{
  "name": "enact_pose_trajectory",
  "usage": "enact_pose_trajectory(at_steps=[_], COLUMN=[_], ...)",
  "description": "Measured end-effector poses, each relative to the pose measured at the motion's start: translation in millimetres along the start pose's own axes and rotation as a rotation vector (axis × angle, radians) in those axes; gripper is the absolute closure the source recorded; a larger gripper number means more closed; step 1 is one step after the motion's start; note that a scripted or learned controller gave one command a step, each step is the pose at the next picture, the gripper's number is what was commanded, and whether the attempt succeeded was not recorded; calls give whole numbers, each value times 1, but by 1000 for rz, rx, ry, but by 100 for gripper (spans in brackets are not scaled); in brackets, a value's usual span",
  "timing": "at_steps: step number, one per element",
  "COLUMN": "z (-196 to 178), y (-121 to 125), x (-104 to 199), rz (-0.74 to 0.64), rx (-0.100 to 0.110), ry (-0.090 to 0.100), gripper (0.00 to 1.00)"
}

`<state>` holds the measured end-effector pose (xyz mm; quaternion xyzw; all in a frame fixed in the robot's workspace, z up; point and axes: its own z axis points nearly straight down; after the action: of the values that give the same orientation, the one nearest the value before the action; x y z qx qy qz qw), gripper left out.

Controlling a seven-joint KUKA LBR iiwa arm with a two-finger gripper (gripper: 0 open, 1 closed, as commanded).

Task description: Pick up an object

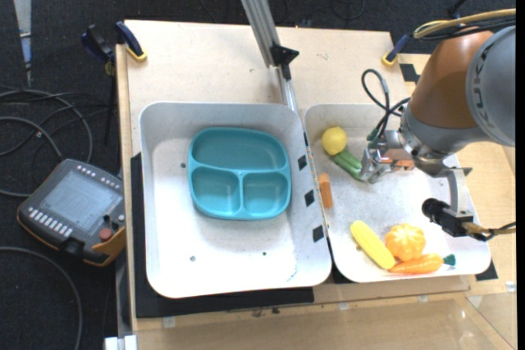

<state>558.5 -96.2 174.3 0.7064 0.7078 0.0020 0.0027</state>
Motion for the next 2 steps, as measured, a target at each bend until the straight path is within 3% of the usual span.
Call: enact_pose_trajectory(at_steps=[1,2], z=[-62,-92], y=[4,5], x=[6,6], rz=[-2,-1], rx=[-1,2], ry=[0,0], gripper=[100,100])
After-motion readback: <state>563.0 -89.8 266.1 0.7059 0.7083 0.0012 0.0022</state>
